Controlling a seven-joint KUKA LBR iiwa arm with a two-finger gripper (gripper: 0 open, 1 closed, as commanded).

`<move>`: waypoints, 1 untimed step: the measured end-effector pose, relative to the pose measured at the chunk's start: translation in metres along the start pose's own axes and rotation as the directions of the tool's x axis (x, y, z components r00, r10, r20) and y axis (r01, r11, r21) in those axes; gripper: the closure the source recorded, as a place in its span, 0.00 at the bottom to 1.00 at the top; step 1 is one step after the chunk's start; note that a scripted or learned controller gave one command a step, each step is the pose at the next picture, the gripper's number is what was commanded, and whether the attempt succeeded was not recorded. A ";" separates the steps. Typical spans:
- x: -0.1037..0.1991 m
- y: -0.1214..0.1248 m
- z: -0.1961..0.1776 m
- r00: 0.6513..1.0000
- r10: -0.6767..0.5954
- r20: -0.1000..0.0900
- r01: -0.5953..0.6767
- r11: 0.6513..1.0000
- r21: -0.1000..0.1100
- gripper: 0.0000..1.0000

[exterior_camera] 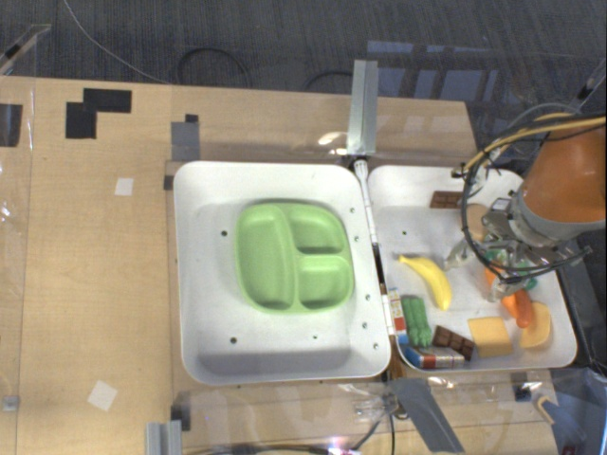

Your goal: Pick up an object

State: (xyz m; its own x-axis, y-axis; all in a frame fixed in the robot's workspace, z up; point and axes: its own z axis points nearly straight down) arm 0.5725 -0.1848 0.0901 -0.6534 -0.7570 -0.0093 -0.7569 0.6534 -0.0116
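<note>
1. Front of the right bin [569, 349], nearest the viewer: one dark brown chocolate-bar piece [453, 341] lies at a slant, with a small red and white item [438, 358] just in front of it, too small to identify further.
2. Beside these sits one pale yellow cheese wedge [489, 335], blocky and flat-topped; to its right is one rounded orange-yellow piece [538, 325], and touching that, one orange carrot [519, 306].
3. One green rectangular item [414, 315] lies lengthwise close to the bin's left wall.
4. One yellow banana [429, 278], curved and smooth, rests near the middle of the right bin, apart from the other items.
5. End effector [503, 254]: it hangs over the right half of the right bin, just above the carrot. Whether it is open, closed or gripping anything cannot be told, since cables and the wrist hide it.
6. One brown rectangular block [446, 199] lies at the far side of the right bin.
7. Left bin [204, 349]: holds one light green divided tray [292, 256] with three compartments, centred.
8. Both bins stand side by side on the wooden table [85, 301]; the orange-banded arm [567, 173] enters from the right.
</note>
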 end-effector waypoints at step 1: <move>0.044 0.019 -0.001 0.999 0.039 -0.001 -0.039 0.999 0.002 0.00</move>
State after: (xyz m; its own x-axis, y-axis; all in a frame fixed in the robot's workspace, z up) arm 0.5292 -0.2061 0.0906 -0.6825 -0.7308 -0.0090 -0.7307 0.6826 -0.0130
